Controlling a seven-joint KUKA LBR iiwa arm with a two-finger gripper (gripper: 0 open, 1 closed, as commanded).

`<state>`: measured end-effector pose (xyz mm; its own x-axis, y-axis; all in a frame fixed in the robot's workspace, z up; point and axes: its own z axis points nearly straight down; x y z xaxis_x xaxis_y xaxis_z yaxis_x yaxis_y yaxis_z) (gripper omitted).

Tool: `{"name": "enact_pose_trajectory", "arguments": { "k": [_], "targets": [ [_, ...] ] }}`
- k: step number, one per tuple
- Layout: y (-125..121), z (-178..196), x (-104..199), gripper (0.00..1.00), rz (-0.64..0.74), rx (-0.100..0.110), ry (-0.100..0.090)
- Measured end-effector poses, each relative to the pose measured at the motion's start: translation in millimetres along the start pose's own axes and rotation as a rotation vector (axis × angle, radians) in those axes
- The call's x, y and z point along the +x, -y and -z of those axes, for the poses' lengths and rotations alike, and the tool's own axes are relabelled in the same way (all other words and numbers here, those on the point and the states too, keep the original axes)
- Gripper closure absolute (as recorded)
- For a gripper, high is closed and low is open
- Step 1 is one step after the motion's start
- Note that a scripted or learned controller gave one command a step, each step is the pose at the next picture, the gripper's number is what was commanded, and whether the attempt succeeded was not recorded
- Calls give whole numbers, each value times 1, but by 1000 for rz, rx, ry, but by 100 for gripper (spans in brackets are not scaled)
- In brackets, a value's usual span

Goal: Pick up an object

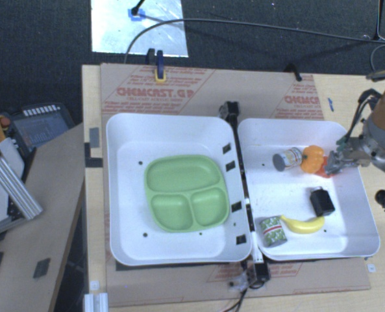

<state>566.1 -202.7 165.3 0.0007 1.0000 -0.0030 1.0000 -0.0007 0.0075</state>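
The right bin [354, 239] holds several objects. An orange rounded toy [313, 158] lies at its upper middle, with a small grey can [286, 159] on its side just to the left. A black block [321, 201] sits lower down. Below it lies a yellow banana [302, 224], and a green-patterned packet [272, 231] is next to the banana's left end. My gripper [336, 160] reaches in from the right edge, low over the bin, right beside the orange toy's right side and seemingly touching it.
The left bin [124, 174] holds a green divided plate [184, 192]. A black divider with clips [237, 174] runs between the two bins. The grey arm [380, 138] hangs over the right bin's right rim.
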Motion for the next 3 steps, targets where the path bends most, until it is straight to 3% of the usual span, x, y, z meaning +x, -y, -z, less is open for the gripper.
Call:
{"name": "enact_pose_trajectory", "arguments": {
  "k": [1, 3],
  "targets": [
    [-2, 53, -1, 100, 4, 1, 0],
    [2, 68, 104, 100, 11, 4, -5]
  ]
}}
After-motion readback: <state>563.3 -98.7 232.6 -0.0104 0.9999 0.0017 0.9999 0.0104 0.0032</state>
